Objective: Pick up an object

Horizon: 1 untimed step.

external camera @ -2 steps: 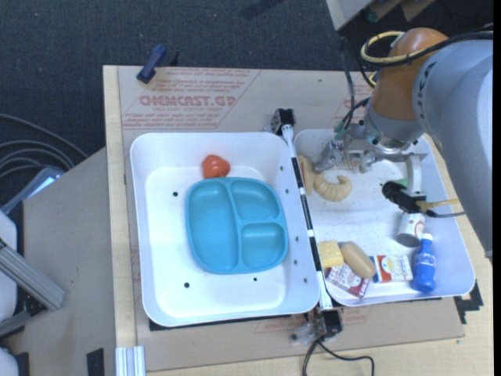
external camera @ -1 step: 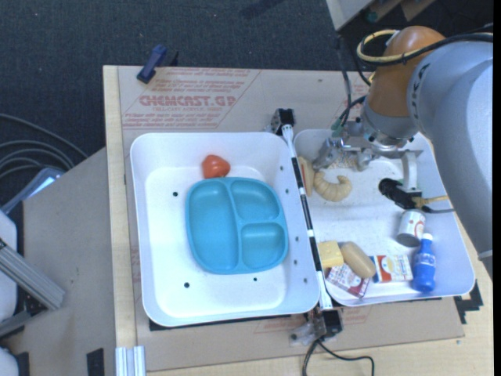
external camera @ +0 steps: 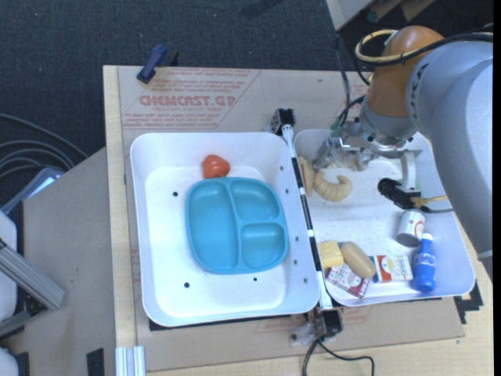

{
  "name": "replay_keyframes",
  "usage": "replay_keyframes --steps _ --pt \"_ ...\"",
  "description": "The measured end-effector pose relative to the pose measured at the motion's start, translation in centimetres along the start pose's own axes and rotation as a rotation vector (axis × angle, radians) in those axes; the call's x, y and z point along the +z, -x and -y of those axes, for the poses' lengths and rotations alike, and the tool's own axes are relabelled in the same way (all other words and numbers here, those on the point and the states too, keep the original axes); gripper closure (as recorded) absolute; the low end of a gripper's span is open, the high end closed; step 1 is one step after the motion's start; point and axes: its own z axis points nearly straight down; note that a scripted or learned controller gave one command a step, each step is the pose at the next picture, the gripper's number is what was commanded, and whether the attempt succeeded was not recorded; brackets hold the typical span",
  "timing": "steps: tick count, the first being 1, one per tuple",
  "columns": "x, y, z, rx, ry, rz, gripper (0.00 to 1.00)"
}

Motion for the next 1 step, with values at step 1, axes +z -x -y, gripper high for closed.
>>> replay_keyframes --steps 1 --pt "0.00 0.00 0.00 0.000 0.000 0.000 0.00"
